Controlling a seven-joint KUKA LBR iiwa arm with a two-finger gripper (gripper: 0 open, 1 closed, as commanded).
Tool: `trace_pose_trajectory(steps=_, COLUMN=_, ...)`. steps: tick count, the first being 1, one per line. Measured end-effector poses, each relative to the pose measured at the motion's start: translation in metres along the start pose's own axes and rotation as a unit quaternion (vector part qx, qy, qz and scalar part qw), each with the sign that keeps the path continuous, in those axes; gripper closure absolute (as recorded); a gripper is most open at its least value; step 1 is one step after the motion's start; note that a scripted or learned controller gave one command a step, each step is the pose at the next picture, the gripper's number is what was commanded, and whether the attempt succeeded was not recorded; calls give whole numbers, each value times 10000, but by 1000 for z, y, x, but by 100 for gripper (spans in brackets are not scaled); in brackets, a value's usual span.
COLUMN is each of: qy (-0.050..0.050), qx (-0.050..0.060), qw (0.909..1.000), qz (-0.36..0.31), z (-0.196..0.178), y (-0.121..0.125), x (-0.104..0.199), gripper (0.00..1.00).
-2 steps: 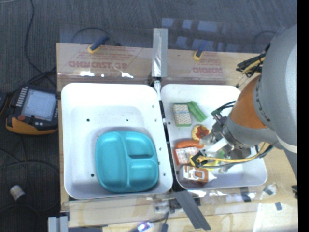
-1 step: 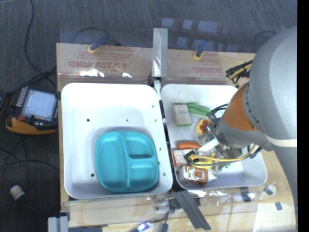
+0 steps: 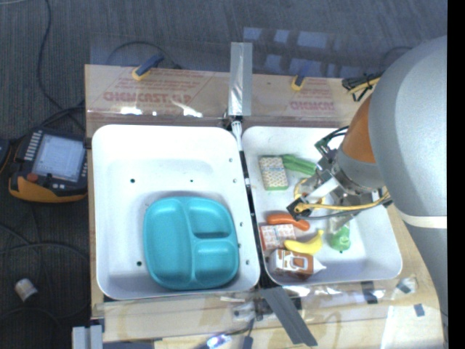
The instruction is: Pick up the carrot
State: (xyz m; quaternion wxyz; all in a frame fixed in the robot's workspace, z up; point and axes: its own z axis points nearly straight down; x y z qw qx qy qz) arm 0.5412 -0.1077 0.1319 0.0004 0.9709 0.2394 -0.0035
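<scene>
The carrot [image 3: 282, 220] is a small orange piece lying flat near the left wall of the right bin [image 3: 378, 267], about halfway down it. My gripper [image 3: 317, 187] hangs over the middle of that bin, a little above and to the right of the carrot. The arm's wrist covers the bin's right part. Nothing shows between the gripper and the carrot, and the carrot rests among other items.
Around the carrot lie a red-and-white packet [image 3: 277, 235], a yellow banana [image 3: 305, 244], a brown box [image 3: 292, 265], a green toy [image 3: 339, 238], a checkered pad [image 3: 273, 171] and a green vegetable [image 3: 299, 163]. The left bin [image 3: 116, 158] holds a teal divided plate [image 3: 190, 243].
</scene>
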Motion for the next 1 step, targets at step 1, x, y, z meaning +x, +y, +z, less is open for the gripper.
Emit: trace_pose_trajectory(steps=1, qy=49, qx=-34, qw=9996, qz=259, z=43, y=78, x=39, gripper=0)
